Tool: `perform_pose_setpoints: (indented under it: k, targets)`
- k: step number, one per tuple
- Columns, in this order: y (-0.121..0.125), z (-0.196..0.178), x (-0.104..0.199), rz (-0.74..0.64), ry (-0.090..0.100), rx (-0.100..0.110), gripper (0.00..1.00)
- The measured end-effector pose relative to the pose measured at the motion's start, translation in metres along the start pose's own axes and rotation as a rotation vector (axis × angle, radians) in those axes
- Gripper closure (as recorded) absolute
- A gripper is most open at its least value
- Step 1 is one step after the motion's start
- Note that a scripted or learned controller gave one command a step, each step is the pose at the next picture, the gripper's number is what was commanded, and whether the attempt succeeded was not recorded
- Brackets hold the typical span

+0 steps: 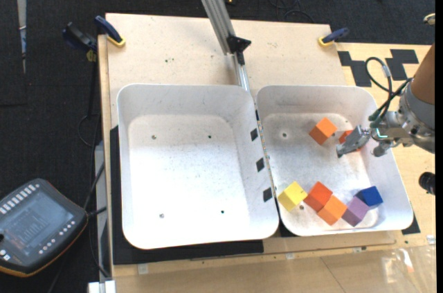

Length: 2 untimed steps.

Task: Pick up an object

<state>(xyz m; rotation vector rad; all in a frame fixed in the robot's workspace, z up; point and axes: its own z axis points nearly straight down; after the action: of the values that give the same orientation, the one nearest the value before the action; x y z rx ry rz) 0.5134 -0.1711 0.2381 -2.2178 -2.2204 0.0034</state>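
While hand (351,144) hovers low in right bin (304,96), mid-right of frame, just beside orange cube (322,131), grip state cannot be told. No block seen lifted; pick not yet done. Other blocks cluster lower right.

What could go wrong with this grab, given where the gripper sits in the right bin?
1. The gripper sits just right of the lone orange block, not over it; closing here may miss it or nudge it away.
2. It is also near the right bin's wall, so a further move that way might scrape it.
3. The other blocks, yellow, red, orange, purple and blue, lie packed together, so a grab there may catch two or wedge.
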Motion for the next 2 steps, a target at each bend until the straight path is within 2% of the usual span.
perform_pose_setpoints:
  k: [1,2]
  targets:
    - [0.001,-0.002,0.0,0.001,-0.001,-0.004,0.0]
    - [-0.006,0.059,-0.003,0.002,0.001,0.003,0.0]
